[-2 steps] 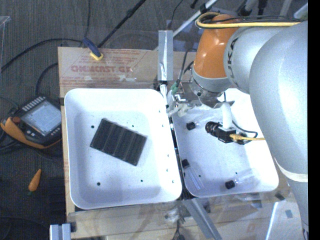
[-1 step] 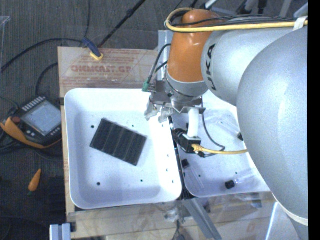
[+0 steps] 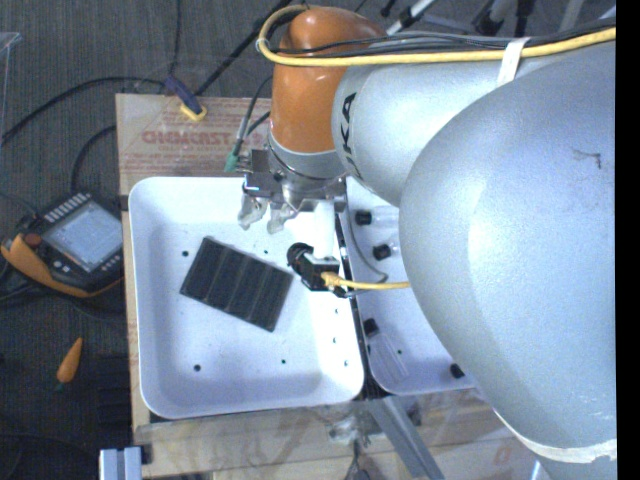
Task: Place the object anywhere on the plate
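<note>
The arm (image 3: 480,218) fills the right side of the scene, grey, with an orange band (image 3: 310,88) above the wrist; black letters "KA" run along the edge of the grey casing beside the band. A yellow cable (image 3: 430,56) loops over it. The left white bin (image 3: 160,368) sits on the table (image 3: 200,133), whose far board carries faded red print, not legible. A dark ribbed rectangular plate (image 3: 237,283) lies flat in the left bin, tilted, near its middle. The claw (image 3: 264,213) hangs above the bin's far side, just beyond the plate, fingers apart and gripping nothing. A handheld controller (image 3: 75,240) with a screen lies left of the table.
</note>
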Tool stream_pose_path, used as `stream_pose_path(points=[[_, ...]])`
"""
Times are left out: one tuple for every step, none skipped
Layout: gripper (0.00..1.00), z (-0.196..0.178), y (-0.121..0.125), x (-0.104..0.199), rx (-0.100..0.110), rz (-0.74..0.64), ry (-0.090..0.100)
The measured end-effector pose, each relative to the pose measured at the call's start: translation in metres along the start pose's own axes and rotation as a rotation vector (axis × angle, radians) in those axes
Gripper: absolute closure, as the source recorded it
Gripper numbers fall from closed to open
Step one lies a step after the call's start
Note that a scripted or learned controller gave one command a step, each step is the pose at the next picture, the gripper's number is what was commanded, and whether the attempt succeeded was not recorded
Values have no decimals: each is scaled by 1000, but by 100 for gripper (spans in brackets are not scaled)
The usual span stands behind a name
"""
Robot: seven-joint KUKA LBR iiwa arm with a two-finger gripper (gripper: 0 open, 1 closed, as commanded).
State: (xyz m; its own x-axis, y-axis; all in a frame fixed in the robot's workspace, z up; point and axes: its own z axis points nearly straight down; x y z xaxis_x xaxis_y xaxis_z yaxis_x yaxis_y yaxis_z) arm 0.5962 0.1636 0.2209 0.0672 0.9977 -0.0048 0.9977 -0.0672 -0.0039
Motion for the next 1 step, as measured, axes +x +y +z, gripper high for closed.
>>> stream_pose_path(points=[[100, 8, 26, 71, -2, -296, 0]])
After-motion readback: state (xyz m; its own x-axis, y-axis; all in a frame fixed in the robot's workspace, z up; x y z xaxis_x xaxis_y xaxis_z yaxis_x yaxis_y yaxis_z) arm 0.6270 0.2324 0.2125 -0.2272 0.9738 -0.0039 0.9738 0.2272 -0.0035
